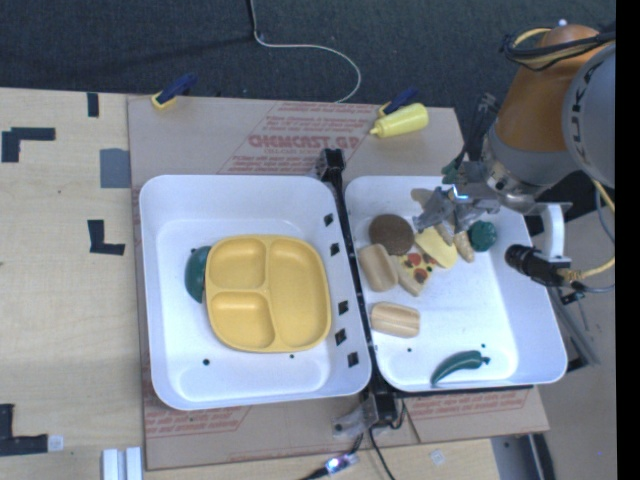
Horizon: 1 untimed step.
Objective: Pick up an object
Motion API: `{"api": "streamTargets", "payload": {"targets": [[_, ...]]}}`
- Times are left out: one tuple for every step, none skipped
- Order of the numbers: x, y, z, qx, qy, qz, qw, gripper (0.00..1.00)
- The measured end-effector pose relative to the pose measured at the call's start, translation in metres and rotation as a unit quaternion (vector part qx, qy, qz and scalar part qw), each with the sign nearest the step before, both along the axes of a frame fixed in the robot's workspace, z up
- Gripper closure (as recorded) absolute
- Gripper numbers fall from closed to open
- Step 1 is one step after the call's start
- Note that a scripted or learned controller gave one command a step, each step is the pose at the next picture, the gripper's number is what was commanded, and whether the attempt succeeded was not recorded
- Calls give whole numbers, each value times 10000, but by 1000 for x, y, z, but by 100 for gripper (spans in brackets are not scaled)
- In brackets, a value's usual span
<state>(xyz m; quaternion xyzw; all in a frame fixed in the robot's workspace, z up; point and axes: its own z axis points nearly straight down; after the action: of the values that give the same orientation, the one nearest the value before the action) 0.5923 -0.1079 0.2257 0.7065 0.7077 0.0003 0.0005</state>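
Reaching in from the right, the arm (560, 88) is seen over the right bin (530, 338), its gripper (447, 206) low near the bin's far edge, just above a cluster of toy foods. Whether the claw is open or closed cannot be told. A brown round piece (391, 233), yellow wedge (436, 247), tan bun (395, 319) and green pepper (458, 365) are found there. A yellow divided plate (268, 292) is lying in the left bin (170, 368).

Clamps: a yellow clamp (402, 120) and a blue-yellow clip (173, 90) at the cardboard sheet's (230, 138) far edge.
Cable: a white cable (300, 43) loops over dark carpet (120, 18).
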Motion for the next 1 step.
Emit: {"api": "streamTargets", "payload": {"targets": [[-10, 61, 6, 12, 11, 29, 10000, 100]]}}
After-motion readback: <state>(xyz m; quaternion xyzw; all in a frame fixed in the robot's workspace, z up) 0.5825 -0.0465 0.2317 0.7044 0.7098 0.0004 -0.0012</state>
